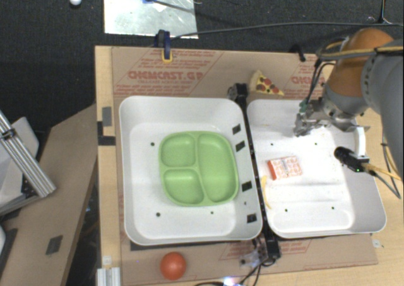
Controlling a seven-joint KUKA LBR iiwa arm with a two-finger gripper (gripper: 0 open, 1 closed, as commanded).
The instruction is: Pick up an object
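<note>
Green divided tray (199, 168) in white left bin (136, 133); red-and-white packet (284, 167) – orange ball (173, 265) – grey arm (385, 83), orange band (353, 57).

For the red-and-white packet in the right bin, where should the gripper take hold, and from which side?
Probably straight down from above, fingers closing across the narrower width of the red-and-white packet. It lies flat on the right bin floor, apart from the walls, so no side offers an edge to get under.

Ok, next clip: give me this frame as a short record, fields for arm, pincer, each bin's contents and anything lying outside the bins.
arm: reaches in from the right, over the right bin
pincer: low over the right bin's far part, nothing seen between its fingers
left bin: green divided tray
right bin: small red and white packet, apart from the pincer
outside bins: toy pizza slice on the far board, orange ball at the near edge
</note>
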